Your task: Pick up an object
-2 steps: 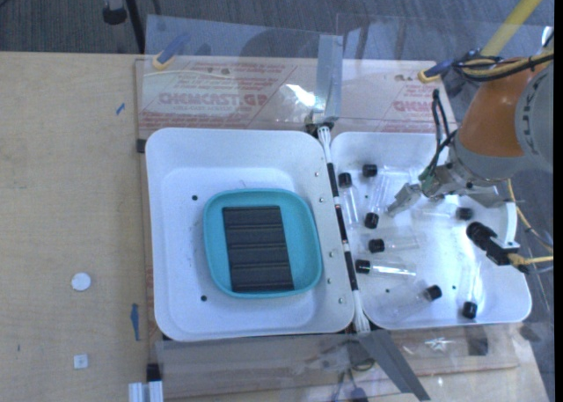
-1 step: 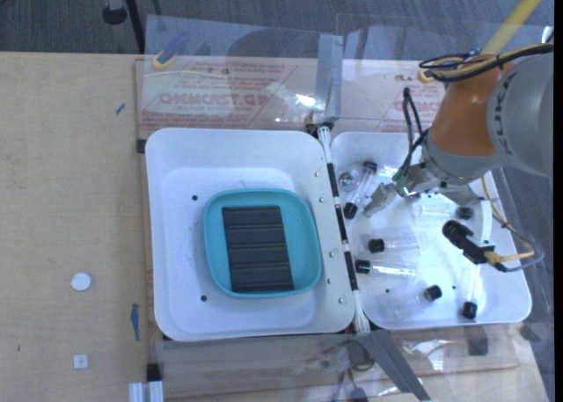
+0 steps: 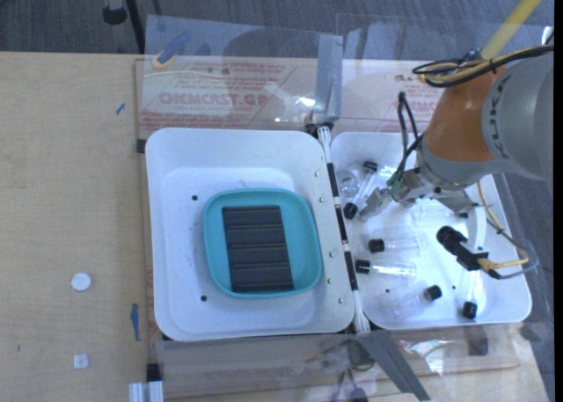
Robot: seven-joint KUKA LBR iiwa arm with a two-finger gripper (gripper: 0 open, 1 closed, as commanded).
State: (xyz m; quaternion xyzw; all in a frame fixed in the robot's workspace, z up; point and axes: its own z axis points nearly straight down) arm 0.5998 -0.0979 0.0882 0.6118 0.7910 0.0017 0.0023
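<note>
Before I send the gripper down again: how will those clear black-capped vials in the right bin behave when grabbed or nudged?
The vials look like smooth clear cylinders lying on their sides, so they will probably roll when nudged. They seem small and light, so likely to skid on the right bin. Glossy walls may slip between the fingers of the gripper.

The gripper (image 3: 380, 201) hangs low over clear black-capped vials (image 3: 387, 266) in the right bin (image 3: 519, 303).
</note>
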